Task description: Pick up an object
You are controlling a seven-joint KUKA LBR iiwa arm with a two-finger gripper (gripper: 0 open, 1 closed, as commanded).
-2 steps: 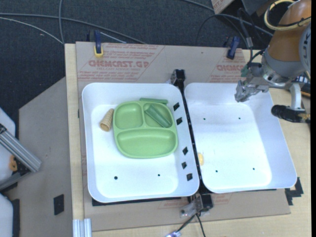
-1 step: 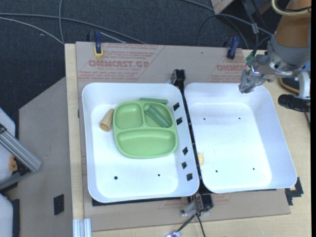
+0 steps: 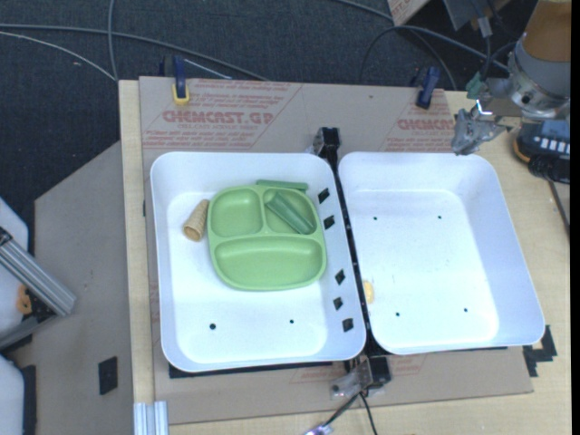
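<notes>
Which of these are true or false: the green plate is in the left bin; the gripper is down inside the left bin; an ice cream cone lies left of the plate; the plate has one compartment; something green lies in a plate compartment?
1. The green plate is in the left bin. True.
2. The gripper is down inside the left bin. False: it is at the far edge of the right bin.
3. The cone lies left of the plate. True.
4. One compartment. False: it has three.
5. A green object lies in the plate's upper right compartment. True.

Green divided plate (image 3: 263, 252) lies flat in left bin (image 3: 172, 243); tan cone (image 3: 195, 220) beside it.
</notes>
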